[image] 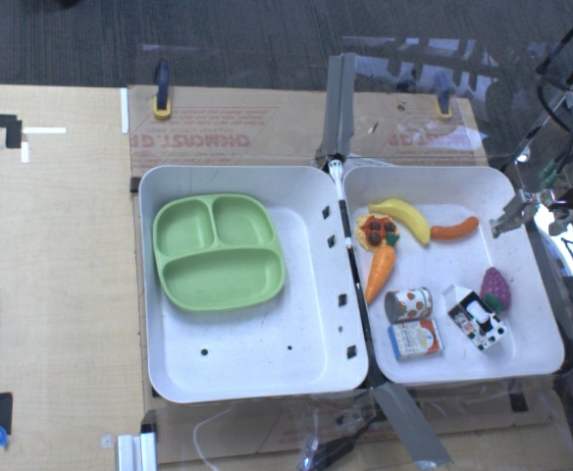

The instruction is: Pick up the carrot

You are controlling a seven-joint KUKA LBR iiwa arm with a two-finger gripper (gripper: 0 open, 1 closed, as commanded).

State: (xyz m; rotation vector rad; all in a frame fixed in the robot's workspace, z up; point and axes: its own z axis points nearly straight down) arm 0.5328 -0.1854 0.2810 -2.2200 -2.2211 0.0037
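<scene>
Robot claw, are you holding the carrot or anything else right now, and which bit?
Nothing is held. The gripper sits at the right bin's edge, apart from the carrot.

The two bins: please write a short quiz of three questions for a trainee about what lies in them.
1. True or false: the carrot lies in the right bin.
2. What stands in the left bin? A) green tray B) can C) banana
3. Fill in: the yellow fruit beside the carrot's top is a ______.

Key:
1. True.
2. A, the green tray; the can is in the right bin.
3. Banana.
</scene>
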